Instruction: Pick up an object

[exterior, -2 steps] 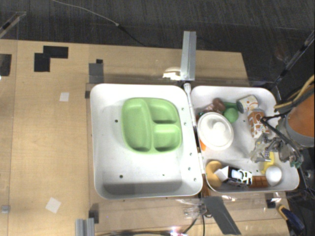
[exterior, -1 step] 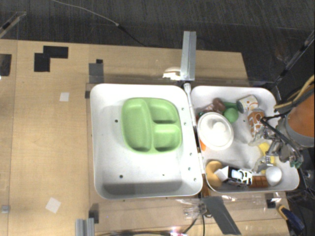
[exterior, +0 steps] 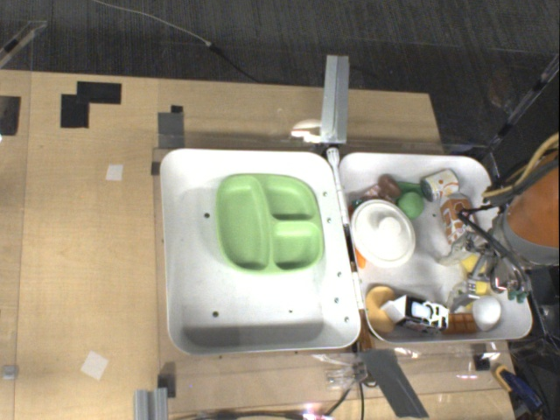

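Pincer: low over lower right of right bin (exterior: 435,166), at about (exterior: 479,280); cannot tell whether spread or pressed together, cables and clutter mask it
Arm: grey body with orange band (exterior: 535,221) at right edge of frame
Candidate objects: white bowl (exterior: 382,230) mid-bin; green ball (exterior: 410,204) just above it; white ball (exterior: 486,311) and black-and-white item (exterior: 423,314) along bottom edge
Left bin: green divided tray (exterior: 268,221) lying alone
Risk: objects crowd together; pincer may nudge neighbours or close on nothing; bin wall near the white ball limits approach
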`<state>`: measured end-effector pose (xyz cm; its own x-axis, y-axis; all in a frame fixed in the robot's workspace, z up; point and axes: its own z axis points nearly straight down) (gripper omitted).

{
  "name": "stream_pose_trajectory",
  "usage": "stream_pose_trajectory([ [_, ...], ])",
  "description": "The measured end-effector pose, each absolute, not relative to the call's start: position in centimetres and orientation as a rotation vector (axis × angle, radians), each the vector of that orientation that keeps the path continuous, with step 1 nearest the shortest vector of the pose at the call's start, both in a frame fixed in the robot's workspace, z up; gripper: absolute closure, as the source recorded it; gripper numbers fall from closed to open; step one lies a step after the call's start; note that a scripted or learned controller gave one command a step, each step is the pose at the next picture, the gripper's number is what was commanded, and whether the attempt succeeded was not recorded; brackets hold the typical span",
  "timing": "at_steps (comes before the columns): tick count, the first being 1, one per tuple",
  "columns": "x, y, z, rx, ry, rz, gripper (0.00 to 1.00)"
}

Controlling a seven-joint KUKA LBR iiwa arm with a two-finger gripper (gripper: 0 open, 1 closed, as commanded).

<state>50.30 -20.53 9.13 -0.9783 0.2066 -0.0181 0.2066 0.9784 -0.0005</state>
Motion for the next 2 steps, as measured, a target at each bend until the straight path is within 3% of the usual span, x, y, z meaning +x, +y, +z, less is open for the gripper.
stream_pose_trajectory([
  [1, 50.98, -20.55, 10.62, 0.313, 3.084, -0.011, 1.00],
  [2, 50.96, -20.54, 10.59, 0.312, 3.085, -0.011, 0.00],
])
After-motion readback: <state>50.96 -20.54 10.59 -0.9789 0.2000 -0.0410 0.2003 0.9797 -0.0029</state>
